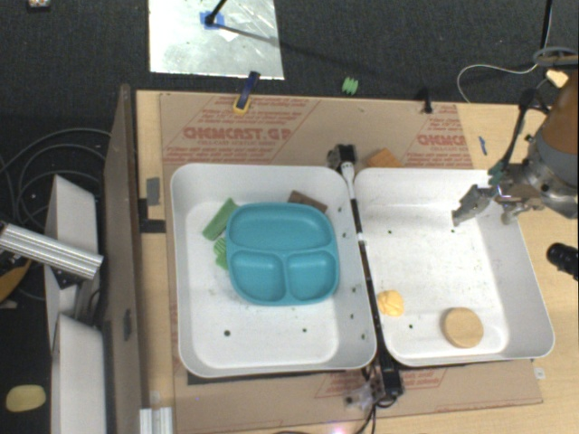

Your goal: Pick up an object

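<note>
Nearest the front edge of the right bin (520, 328) lies a tan round disc (463, 327), flat on the white floor, and just to its left a small lumpy yellow piece (391, 303) sits close to the divider between the bins. Both are round enough that neither shows a clear long axis or pointing direction. The gripper (472, 202) hangs over the far right part of that same bin, well apart from both pieces, which lie toward the front and to its left; whether it is open or shut I cannot tell from here, and nothing shows in its grasp. In the left bin (194, 333) a blue divided plate (281, 252) sits with its two small compartments toward the front; a green strip (218, 219) pokes out at its far left, slanting, and a brown block (308, 201) peeks out behind its far rim. Both bins rest on a cardboard sheet (271, 129) printed in red letters. Beyond it the floor is dark carpet (72, 52) with a shiny grey sheet (215, 27) lying on it, and cables (45, 165) coil on the left.
</note>
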Tool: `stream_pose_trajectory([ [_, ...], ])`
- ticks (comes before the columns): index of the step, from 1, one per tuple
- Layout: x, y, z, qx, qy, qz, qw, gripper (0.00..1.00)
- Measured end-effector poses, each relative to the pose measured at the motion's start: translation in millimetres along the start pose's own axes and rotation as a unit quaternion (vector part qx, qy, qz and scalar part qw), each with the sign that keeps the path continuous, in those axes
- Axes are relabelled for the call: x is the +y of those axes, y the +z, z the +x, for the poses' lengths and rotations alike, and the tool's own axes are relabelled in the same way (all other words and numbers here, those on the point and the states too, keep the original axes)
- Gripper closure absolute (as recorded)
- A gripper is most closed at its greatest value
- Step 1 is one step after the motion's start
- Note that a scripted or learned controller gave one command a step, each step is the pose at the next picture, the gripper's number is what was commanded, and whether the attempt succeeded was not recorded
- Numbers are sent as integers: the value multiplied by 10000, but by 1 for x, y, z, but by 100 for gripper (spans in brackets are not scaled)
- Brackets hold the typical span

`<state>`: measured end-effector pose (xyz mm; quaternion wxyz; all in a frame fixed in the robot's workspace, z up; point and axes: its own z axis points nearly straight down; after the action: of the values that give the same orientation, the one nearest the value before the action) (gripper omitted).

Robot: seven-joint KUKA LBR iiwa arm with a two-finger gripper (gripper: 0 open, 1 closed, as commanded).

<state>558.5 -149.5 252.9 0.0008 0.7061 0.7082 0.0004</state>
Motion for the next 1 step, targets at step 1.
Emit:
stream_pose_trajectory([
  [1, -44, 52, -22, 6, 26, 26, 10000, 0],
])
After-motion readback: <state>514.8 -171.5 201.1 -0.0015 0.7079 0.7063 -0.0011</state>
